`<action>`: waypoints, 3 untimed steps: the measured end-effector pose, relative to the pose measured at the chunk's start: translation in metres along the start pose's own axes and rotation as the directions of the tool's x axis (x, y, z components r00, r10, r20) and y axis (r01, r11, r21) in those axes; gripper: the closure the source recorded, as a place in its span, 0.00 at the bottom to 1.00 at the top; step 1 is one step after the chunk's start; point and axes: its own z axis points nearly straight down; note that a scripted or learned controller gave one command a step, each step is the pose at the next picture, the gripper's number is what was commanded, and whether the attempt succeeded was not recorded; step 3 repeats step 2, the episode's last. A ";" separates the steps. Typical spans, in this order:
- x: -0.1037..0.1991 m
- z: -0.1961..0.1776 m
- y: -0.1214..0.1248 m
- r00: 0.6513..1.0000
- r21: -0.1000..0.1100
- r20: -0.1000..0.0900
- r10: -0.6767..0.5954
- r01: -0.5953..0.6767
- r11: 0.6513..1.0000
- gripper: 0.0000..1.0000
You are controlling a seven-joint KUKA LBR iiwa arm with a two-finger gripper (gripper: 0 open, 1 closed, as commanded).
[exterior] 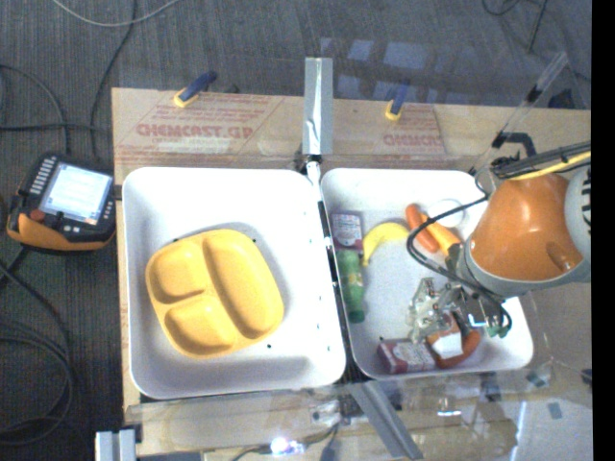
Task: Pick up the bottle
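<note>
A green bottle (pixel 353 281) lies lengthwise against the left wall of the right bin (pixel 509 358). Its far end has a dark red and white label. My gripper (pixel 437 313) hangs under the orange wrist band, over the bin's near right part. It is well to the right of the bottle and apart from it. It hovers just above a red and white object (pixel 452 346), with nothing visibly held.
A yellow banana (pixel 382 238) and an orange carrot-like piece (pixel 430 229) lie at the back of the right bin. A dark red packet (pixel 404 355) rests by its front wall. The left bin (pixel 144 200) holds a yellow divided plate (pixel 213 291).
</note>
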 end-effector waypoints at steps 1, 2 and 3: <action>-0.001 0.000 0.001 1.000 -0.001 0.001 -0.001 0.001 1.000 0.00; -0.009 0.001 0.047 1.000 0.002 0.003 0.011 -0.011 1.000 0.00; -0.009 0.001 0.047 1.000 0.002 0.003 0.011 -0.011 1.000 0.00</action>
